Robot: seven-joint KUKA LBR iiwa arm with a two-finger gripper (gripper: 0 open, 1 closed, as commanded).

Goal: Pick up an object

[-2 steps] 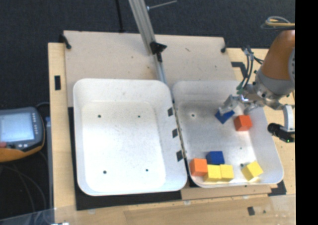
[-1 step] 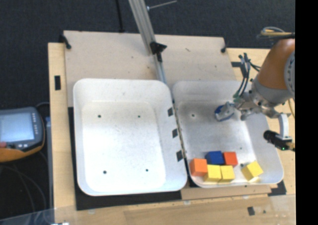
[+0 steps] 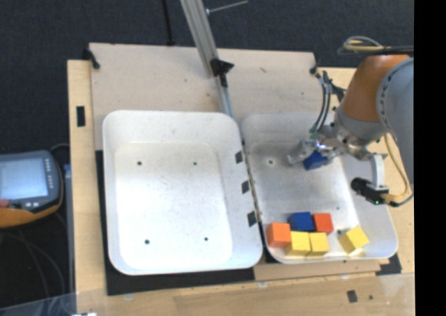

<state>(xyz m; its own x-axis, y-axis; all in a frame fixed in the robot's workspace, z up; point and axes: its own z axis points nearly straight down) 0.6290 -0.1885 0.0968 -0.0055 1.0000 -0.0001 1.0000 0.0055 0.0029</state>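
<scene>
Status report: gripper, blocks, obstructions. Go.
Gripper low over right bin, blue piece at its tip, grip unconfirmed. Six blocks clustered at the bin's near edge. Nothing between them.

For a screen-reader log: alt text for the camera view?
A grey arm with an orange band reaches from the right, its gripper over the right bin with a blue block at its tip. Orange, blue, red and yellow blocks cluster along that bin's near edge, beside the left bin.
</scene>
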